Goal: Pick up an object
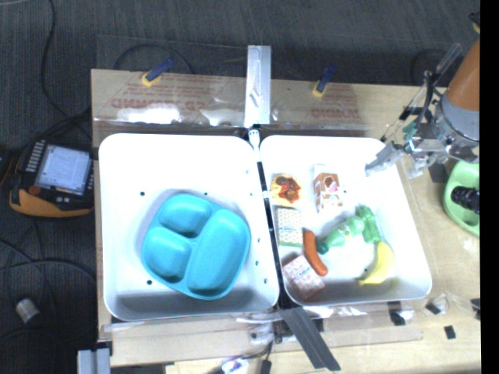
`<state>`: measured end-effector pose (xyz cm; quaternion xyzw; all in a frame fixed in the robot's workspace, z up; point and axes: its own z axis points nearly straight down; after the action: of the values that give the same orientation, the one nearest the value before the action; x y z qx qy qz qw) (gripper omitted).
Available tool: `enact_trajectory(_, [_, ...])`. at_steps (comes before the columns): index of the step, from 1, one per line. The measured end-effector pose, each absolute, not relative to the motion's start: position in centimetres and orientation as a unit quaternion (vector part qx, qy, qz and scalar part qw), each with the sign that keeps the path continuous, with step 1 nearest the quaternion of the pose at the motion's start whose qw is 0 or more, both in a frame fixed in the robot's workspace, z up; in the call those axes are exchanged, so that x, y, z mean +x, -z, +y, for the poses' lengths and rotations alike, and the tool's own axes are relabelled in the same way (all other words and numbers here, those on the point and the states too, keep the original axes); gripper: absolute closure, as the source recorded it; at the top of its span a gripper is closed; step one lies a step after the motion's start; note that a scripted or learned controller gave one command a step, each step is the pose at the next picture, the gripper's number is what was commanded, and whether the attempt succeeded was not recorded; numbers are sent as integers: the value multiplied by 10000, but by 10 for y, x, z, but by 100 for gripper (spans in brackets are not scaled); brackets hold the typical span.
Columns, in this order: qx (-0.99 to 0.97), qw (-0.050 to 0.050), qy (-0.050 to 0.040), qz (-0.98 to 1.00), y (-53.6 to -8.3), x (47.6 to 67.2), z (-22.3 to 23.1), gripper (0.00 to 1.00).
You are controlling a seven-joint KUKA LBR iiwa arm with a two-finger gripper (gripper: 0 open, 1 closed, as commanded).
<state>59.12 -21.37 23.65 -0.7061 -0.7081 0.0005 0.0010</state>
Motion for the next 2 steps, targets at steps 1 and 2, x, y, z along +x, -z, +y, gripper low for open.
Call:
enact_trajectory(1, [-7052, 16, -7, -7090, -245, 592, -212, 100])
enact_trajectory(2, [-7052, 16, -10, -7090, -245, 592, -212, 0])
